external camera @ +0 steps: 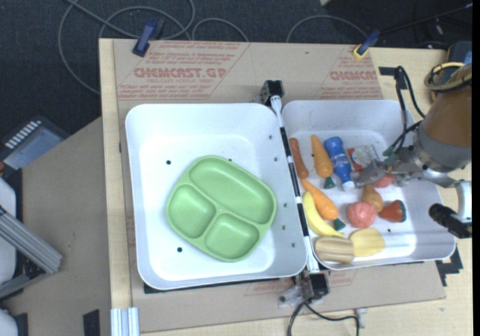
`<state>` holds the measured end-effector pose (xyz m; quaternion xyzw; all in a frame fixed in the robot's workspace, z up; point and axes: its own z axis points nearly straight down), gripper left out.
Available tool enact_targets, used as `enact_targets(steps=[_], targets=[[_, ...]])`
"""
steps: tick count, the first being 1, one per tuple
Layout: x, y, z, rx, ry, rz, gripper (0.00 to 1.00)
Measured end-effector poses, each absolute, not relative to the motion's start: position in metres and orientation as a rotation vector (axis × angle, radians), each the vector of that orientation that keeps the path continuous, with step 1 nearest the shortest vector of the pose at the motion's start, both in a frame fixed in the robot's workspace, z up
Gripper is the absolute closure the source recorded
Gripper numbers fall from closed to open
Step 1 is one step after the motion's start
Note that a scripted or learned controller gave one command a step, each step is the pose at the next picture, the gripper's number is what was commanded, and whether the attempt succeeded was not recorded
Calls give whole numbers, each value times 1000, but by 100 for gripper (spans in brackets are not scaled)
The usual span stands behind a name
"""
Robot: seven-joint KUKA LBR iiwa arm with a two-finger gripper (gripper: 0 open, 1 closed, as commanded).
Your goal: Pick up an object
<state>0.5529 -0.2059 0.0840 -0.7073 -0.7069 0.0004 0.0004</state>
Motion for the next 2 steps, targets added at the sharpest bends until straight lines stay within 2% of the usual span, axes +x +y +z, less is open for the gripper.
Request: enact_targets(steps=[1,2], targets=[[531,-159,84,-2219,-2221,0,0],[548,-160,84,-2222,-2223,-1,0]])
